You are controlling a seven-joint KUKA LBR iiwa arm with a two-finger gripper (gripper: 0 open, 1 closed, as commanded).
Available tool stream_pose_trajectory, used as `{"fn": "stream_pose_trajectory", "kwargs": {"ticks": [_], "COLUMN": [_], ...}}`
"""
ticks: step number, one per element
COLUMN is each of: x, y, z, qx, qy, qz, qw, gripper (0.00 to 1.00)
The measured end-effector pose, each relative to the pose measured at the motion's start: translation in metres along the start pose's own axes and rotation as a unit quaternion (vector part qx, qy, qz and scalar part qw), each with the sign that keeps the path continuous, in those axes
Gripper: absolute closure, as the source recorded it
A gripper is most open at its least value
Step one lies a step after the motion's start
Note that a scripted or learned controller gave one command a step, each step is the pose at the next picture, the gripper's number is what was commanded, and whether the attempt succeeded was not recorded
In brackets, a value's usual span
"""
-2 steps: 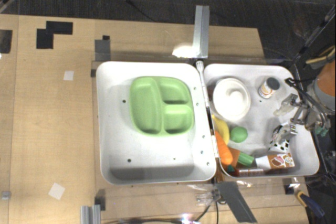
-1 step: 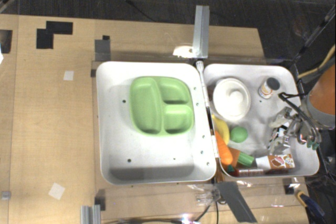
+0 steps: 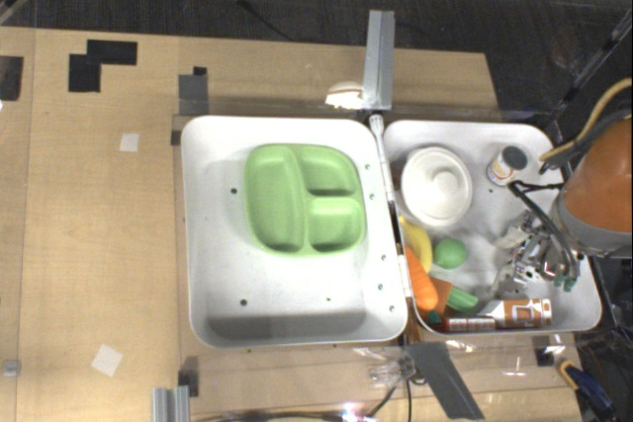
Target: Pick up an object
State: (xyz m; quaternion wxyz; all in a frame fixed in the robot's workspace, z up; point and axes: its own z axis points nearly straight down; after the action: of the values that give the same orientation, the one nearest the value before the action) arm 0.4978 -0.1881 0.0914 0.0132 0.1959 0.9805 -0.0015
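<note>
Nearest you, a brown bottle (image 3: 521, 312) lies along the right bin's (image 3: 465, 130) front wall beside a carrot (image 3: 423, 286). Your tool (image 3: 534, 257) hangs just above it; I cannot tell its finger state. Farther back sits a white bowl (image 3: 436, 184).

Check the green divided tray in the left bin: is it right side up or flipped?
Right side up. The green divided tray lies flat in the left bin, its three compartments facing the camera as hollows, with nothing in them.
</note>
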Motion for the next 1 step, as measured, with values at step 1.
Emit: {"fn": "stream_pose_trajectory", "kwargs": {"ticks": [1], "x": [-0.0546], "y": [0.0119], "z": [-0.0366], "qx": [0.0], "qy": [0.007], "qz": [-0.085], "qw": [0.9964], "gripper": [0.0]}}
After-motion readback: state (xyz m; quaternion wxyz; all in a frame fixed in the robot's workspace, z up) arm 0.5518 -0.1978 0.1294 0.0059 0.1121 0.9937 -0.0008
